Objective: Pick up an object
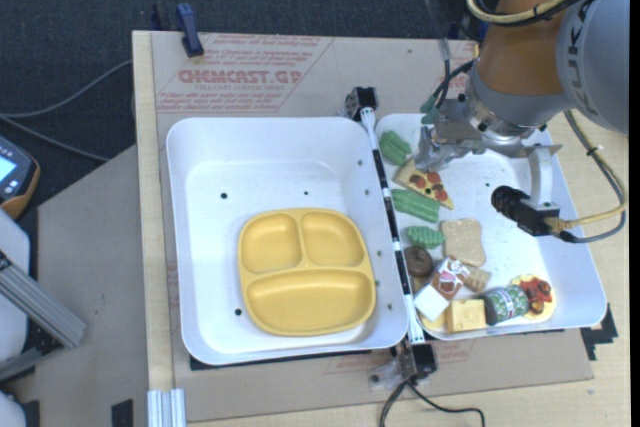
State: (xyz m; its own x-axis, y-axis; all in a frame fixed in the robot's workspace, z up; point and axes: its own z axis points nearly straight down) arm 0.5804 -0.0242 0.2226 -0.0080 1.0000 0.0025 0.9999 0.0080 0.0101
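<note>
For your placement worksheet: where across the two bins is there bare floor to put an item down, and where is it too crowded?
Free: left bin floor around the yellow tray, widest behind it. Crowded: right bin, where the pizza slice, green pieces and can pack its left and front.

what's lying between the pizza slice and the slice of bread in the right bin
In the camera view, a green pea pod and a smaller green piece lie between the pizza slice and the bread.
</note>
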